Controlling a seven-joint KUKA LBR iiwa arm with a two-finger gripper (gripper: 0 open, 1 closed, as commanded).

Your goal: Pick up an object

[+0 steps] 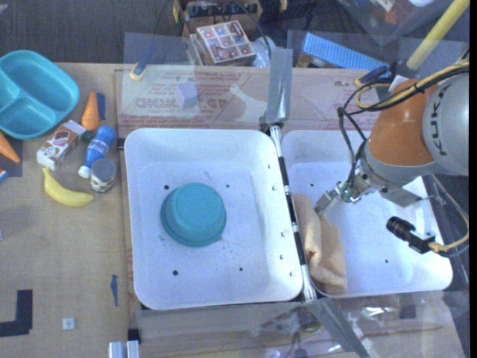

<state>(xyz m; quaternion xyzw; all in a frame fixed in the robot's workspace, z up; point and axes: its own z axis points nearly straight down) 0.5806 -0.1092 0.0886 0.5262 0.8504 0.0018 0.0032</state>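
The wooden bench [67,274] carries two shallow white bins side by side, the left bin [149,162] and the right bin [417,274], their inner walls touching along a central seam. The grey arm [451,125], with its orange band [399,129] above the wrist, reaches in from the right and hangs over the right bin. In the left bin an overturned teal bowl [194,213] rests slightly left of the bin's centre, well apart from the arm. In the right bin a tan cloth-like object [324,248] lies lengthwise against the left wall, running from the middle of the wall down to the near corner. The gripper [328,200] points down and to the left over the floor of the right bin, its tip just above and beside the upper end of the tan object; nothing is seen between the fingers, and whether they are spread or closed cannot be told at this size. Outside the bins, on the bench's left side, lie a blue divided dish [33,92], a yellow banana [65,191], an orange carrot [90,110], a small blue-and-white bottle [98,149], a small carton [59,144] and a small can [103,175].
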